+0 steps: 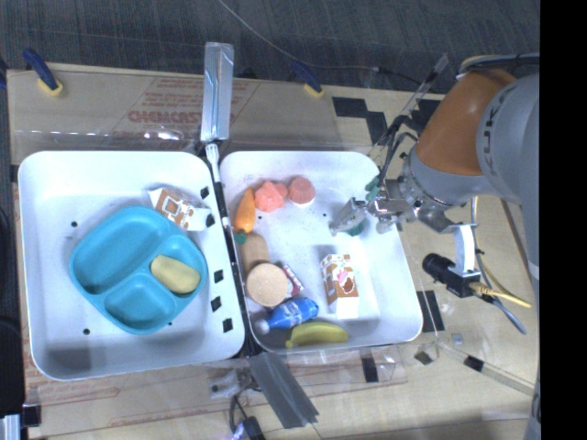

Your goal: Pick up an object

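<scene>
Red print on the cardboard (165, 108) lying along the far desk is too blurred to read. The left bin (55, 337) is holding a blue divided plate (119, 264) carrying a yellowish lump (175, 274), possibly a potato. The right bin (399, 291) is holding a carrot (245, 211), a bun (269, 285), a banana (316, 334) and a small carton (340, 278). The claw (351, 216) is hanging over its far right part; its state I cannot tell.

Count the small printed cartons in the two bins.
2: one carton in the left bin, at the blue tray's top edge; one carton in the right bin. Others may be hidden.
</scene>
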